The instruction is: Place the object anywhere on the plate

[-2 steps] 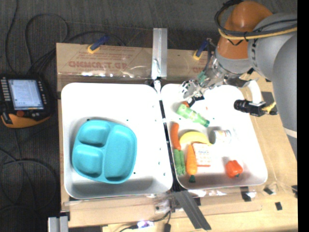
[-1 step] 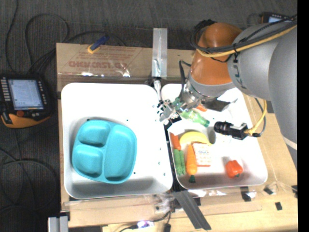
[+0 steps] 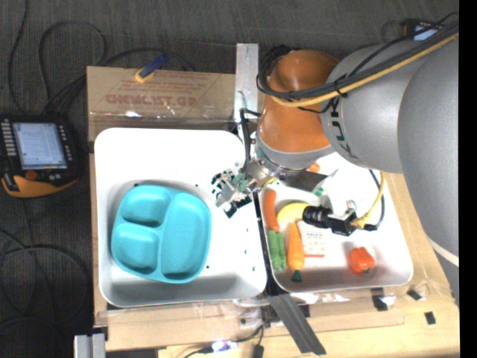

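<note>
Since the task names only "the object", we log every candidate by its place relative to the plate (image 3: 160, 233), working from the near edge of the bench outward.

Nearest: the plate itself, teal and divided into compartments, lies flat in the left bin (image 3: 149, 136), towards that bin's near-left corner. Its compartments carry nothing, so the placing step is not yet done.

Right of the plate, across the wall between the bins, the right bin (image 3: 395, 263) holds the toy food: a green pod (image 3: 276, 250) closest to the plate, a carrot (image 3: 296, 252) touching it, then a small printed box (image 3: 316, 241), with an orange pepper (image 3: 361, 259) furthest from the plate. Slightly beyond these lie a banana (image 3: 291, 212) and a red-orange piece (image 3: 270, 200). We judge this bin to be the supply side.

Further back, the gripper (image 3: 232, 189) hangs just right of the plate's far-right corner, above bare bin floor, beside the dividing wall. Whether it is parted or closed on anything we cannot tell; the detail is too cluttered. We see no item clearly in it.

Its position suggests transit towards the plate; a short move left would bring it over the large compartment.

Beyond the plate, the arm (image 3: 387, 118) and its orange band (image 3: 298, 103) enter from the right. Furthest: a cardboard sheet (image 3: 160, 95).
</note>
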Controlling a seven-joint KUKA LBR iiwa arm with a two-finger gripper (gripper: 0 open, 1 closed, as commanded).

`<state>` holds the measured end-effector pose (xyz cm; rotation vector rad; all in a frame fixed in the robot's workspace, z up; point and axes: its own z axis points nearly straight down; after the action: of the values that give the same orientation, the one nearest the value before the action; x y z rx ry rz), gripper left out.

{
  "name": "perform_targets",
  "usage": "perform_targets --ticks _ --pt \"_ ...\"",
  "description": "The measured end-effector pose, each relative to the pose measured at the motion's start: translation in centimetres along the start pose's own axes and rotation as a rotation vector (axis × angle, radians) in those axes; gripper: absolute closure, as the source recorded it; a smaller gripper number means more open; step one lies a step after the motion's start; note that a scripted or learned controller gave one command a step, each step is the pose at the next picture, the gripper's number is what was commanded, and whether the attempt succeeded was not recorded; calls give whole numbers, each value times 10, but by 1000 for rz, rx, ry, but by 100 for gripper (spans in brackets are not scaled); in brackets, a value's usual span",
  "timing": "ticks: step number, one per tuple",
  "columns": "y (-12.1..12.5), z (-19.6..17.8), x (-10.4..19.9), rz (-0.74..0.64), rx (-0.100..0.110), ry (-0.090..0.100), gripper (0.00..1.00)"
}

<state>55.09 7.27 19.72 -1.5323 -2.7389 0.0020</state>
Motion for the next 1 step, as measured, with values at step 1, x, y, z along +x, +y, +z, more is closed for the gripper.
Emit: perform_targets --ticks 1 --pt "15 38 74 -19 2 0 100"
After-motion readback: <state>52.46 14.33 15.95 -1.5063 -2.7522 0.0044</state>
